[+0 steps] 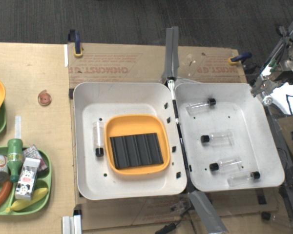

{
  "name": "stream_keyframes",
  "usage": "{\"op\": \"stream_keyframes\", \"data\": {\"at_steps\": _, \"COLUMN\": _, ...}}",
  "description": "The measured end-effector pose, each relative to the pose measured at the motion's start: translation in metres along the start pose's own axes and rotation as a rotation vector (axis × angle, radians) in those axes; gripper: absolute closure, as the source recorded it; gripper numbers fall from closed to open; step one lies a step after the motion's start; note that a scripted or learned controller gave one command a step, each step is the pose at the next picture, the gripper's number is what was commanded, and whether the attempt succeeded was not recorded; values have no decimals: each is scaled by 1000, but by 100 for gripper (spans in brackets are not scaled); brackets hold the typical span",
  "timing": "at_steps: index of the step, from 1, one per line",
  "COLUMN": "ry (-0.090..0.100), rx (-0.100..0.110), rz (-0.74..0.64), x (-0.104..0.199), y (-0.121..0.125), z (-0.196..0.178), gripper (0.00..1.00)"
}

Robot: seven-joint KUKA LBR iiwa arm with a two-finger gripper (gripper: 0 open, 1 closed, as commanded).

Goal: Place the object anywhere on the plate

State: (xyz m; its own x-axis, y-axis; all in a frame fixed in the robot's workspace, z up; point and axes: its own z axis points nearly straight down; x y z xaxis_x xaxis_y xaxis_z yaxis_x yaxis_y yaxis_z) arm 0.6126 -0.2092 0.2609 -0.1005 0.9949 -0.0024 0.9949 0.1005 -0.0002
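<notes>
In the left shallow white bin [83, 130], a clear plastic tube with a black cap [97, 139] lies just left of the orange square plate [136, 122] bearing a dark ribbed insert. Four similar capped tubes [216, 139] lie scattered in the right white bin [263, 145]. At the far right edge, what seems to be the gripper [268, 89] hangs over that bin's rim; whether it is clenched or released, I cannot tell.

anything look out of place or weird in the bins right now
One clear vial lies in the left bin beside the orange plate, apart from the four vials in the right bin. Nothing looks spilled or broken.
</notes>
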Motion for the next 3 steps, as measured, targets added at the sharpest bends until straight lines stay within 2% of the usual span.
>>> {"op": "stream_keyframes", "data": {"at_steps": 1, "ry": 0, "rx": -1, "rz": -186, "x": -11, "y": -16, "z": -71, "gripper": 100}}
{"op": "stream_keyframes", "data": {"at_steps": 2, "ry": 0, "rx": -1, "rz": -382, "x": -6, "y": -84, "z": -179, "gripper": 100}}
{"op": "stream_keyframes", "data": {"at_steps": 3, "ry": 0, "rx": -1, "rz": -381, "x": -6, "y": -84, "z": -179, "gripper": 0}}
